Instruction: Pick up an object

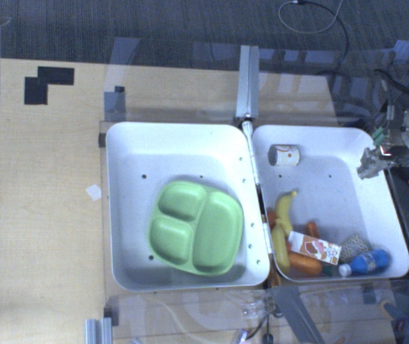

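My gripper (371, 165) hangs over the right edge of the right bin (333, 138), with nothing visible between its tips. Below it in that bin lie a yellow banana (281, 224), an orange carrot (304, 263), a small red-and-white carton (314, 247), a blue-capped bottle (365, 262) and a grey mesh piece (356, 245). A small white cup (284, 155) lies on its side near the bin's far left corner. All of these sit apart from the gripper.
The left bin (129, 163) holds a green divided plate (197, 226). A metal post (246, 84) stands between the bins at the back. Cables trail over the carpet behind the bench.
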`<state>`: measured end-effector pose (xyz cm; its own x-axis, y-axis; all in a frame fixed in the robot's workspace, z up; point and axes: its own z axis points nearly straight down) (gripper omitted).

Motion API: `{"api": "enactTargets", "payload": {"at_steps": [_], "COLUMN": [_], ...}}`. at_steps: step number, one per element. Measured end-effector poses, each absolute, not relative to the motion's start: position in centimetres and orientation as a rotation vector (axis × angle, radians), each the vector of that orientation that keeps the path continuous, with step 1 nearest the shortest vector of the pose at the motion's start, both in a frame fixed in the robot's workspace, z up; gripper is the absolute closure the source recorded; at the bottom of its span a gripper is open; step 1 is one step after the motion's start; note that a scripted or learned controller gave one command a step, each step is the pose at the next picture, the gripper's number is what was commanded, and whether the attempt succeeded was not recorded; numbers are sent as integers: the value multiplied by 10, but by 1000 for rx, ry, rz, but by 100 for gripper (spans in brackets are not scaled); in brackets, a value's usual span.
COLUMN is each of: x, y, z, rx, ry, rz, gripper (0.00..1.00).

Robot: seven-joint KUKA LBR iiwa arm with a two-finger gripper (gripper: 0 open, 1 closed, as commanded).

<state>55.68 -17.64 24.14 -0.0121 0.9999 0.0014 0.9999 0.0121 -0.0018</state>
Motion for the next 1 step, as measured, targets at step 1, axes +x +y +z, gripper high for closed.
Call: {"api": "enactTargets", "payload": {"at_steps": [1], "x": [622], "y": [-170], "z": [341], "rx": [-2051], "ry": [-2384], "rz": [-2], "gripper": [100]}}
